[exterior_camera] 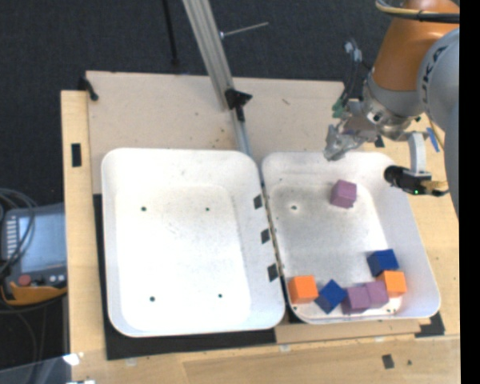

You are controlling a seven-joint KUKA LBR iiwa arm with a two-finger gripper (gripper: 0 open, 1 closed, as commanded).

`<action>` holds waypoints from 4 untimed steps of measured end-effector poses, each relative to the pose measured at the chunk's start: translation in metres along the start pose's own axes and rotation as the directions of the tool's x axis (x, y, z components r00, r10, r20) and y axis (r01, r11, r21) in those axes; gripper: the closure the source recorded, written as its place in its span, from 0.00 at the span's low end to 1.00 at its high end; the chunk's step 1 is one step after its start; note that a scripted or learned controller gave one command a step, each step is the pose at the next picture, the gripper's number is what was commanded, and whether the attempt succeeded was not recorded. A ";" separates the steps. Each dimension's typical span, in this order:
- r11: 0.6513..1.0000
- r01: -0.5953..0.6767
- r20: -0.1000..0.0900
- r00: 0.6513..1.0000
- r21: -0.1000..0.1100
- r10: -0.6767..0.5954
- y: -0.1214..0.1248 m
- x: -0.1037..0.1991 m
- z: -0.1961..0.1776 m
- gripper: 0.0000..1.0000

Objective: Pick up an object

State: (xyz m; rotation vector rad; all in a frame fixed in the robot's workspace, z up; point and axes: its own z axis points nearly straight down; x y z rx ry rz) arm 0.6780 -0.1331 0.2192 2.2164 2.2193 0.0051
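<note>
The robot arm (412, 46) comes in from the top right, at about 1 o'clock in the picture. It is grey with a big orange band. Its gripper (336, 149) hangs over the far rim of the right bin (408, 214), at about 12 o'clock of that bin. The gripper looks small and dark from up here, so I cannot tell how its fingers are set. Nothing shows between them.

The right bin has seven little blocks in it. One purple block (344, 193) sits by itself in the upper half of the bin, near the gripper but not touching it (it is lower in the picture than the gripper).

The other six blocks are down by the near rim, from 5 to 7 o'clock of the bin. An orange block (303, 288) is at the 7 o'clock corner. A blue block (331, 295) is right beside it. Next come two purple blocks (366, 297) pressed side by side. A second orange block (395, 282) sits just beside them at 5 o'clock. A second blue block (382, 262) sits just above that orange one.

The left bin (184, 238) is white with small dark specks on its floor. The two bins touch side by side on a tan bench (168, 110). A silver bar (210, 42) leans up from between the bins toward 11 o'clock.
</note>
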 end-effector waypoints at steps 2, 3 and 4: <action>1.000 0.005 -0.003 1.000 0.005 -0.005 -0.028 0.105 -0.012 1.00; 1.000 0.005 -0.002 1.000 0.007 -0.005 -0.046 0.147 -0.006 1.00; 1.000 0.006 -0.002 1.000 0.008 -0.006 -0.061 0.199 -0.001 1.00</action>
